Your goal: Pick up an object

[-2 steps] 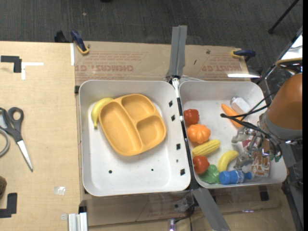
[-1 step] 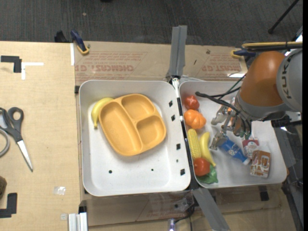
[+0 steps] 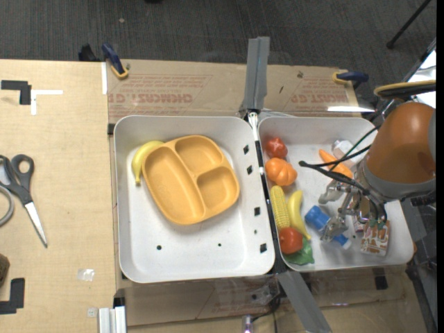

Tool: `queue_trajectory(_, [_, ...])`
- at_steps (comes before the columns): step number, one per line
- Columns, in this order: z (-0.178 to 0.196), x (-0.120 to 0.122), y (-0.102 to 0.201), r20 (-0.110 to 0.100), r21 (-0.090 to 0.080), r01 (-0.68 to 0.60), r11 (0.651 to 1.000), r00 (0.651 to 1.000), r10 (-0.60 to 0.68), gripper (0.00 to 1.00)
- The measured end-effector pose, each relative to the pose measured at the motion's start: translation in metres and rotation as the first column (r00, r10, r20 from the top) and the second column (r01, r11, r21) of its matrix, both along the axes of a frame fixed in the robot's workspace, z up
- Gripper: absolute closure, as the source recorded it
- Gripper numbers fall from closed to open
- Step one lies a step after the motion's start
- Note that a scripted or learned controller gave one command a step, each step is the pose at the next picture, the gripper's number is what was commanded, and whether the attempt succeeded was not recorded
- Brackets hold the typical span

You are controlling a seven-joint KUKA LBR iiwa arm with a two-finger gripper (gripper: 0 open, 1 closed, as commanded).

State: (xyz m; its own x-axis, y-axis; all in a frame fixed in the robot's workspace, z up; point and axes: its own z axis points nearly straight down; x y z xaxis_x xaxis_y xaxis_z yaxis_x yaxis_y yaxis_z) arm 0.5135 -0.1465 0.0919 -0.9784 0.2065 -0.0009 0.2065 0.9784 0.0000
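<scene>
Your gripper [image 3: 341, 222] hangs low in the right bin [image 3: 316, 129], over its front half.

You can't tell from this angle how it is set. Just beside it lie a blue block [image 3: 316, 217] and a printed packet [image 3: 375, 239]; along the bin's left wall you see a tomato [image 3: 275, 147], an orange [image 3: 280, 171], corn [image 3: 279, 207] and a small banana [image 3: 297, 210]. The left bin [image 3: 132, 248] holds a yellow divided plate [image 3: 189, 178] with a banana [image 3: 142, 159] touching its left rim.

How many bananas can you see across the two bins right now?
2. One banana lies in the left bin, tucked against the orange divided plate's left edge. A smaller banana lies in the right bin beside the corn. Others may hide under the end effector.
</scene>
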Motion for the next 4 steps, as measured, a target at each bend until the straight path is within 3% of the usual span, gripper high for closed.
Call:
queue_trajectory(1, [0.000,-0.036,0.052,-0.001,0.001,0.106,0.994,0.994,-0.106,0.00])
queue_trajectory(2, [0.000,-0.036,0.053,0.000,0.000,0.233,0.972,0.972,-0.233,0.00])
queue_trajectory(3, [0.001,0.000,0.034,0.002,0.000,0.213,0.977,0.977,-0.213,0.00])
queue_trajectory(4, [0.002,0.089,0.038,0.005,0.001,0.414,0.910,0.910,-0.414,0.00])
